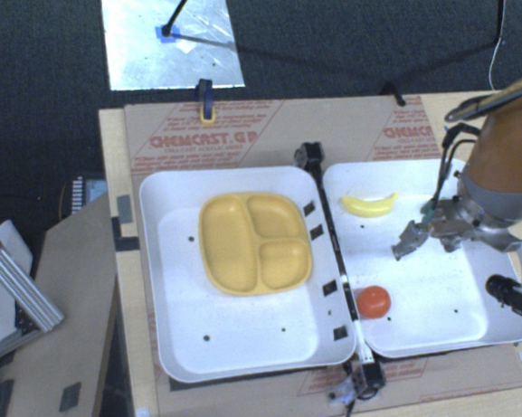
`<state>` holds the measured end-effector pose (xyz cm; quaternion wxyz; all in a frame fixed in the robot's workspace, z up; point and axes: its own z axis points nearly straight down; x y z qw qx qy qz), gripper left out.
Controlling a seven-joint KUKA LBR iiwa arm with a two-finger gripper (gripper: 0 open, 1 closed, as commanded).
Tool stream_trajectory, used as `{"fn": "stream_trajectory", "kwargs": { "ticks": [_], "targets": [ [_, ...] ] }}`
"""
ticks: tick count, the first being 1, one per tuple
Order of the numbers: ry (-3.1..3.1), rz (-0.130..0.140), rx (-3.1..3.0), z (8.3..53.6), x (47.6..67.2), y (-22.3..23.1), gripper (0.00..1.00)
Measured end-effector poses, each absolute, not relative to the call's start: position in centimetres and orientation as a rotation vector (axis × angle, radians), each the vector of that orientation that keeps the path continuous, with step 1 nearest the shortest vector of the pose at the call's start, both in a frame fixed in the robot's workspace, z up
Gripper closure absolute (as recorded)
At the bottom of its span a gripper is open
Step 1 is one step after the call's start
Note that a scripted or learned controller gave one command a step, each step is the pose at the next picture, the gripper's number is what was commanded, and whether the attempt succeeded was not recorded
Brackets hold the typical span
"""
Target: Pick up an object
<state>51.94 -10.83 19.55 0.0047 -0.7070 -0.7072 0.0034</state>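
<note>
A yellow banana [370, 204] lies near the back of the right bin [417, 335]. A red-orange round object [373, 301], like a tomato, rests near that bin's front left corner. My gripper [411, 240] hangs over the middle of the right bin, to the right of and a little in front of the banana, and above and right of the red object. Nothing shows between its dark fingers. The grey arm with its orange band [510, 149] comes in from the right.
A yellow divided plate [253, 242] lies in the left bin [187, 346]. A black divider [329, 242] with clips runs between the bins. Cardboard lies under both bins, and a shiny metal sheet [172, 38] sits on the floor at the back.
</note>
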Motion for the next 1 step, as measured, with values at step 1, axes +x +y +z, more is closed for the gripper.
{"fn": "stream_trajectory", "kwargs": {
  "ticks": [1],
  "targets": [
    [-2.225,-0.001,-2.218,20.12,52.23,-10.81,0.0]
  ]
}}
